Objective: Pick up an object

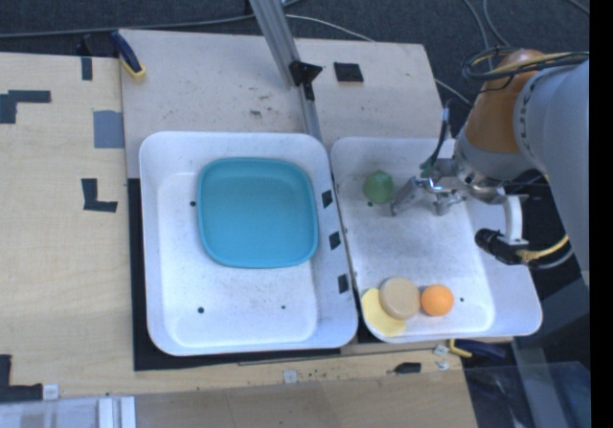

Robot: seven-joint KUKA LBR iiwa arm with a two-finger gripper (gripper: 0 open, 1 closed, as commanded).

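The pincer [414,194] hangs over the right bin [479,316], in that bin's upper half, at about two o'clock from the centre of the view; whether it is wide or narrow I cannot tell, since the metal parts blur together against the white floor, and nothing is visible held in it; the grey arm [565,144] with its orange band [498,115] enters from three o'clock

Going left to right: a bare wooden bench [57,254] with dark tape marks fills the nine o'clock side; next comes the left bin [168,321], which holds a blue square plate [257,212] lying flat in its upper middle; a slanted metal rail [273,19] runs down from twelve o'clock to the gap between the two bins

In the right bin, a green ball-like object [378,187] sits near the upper left corner, just beside the pincer at its nine o'clock side, and whether they touch is unclear; at the bin's six o'clock edge lies a yellow flat piece [375,317], with a tan round object [399,298] resting partly on it; an orange ball [437,301] sits just beside the tan one at its three o'clock side
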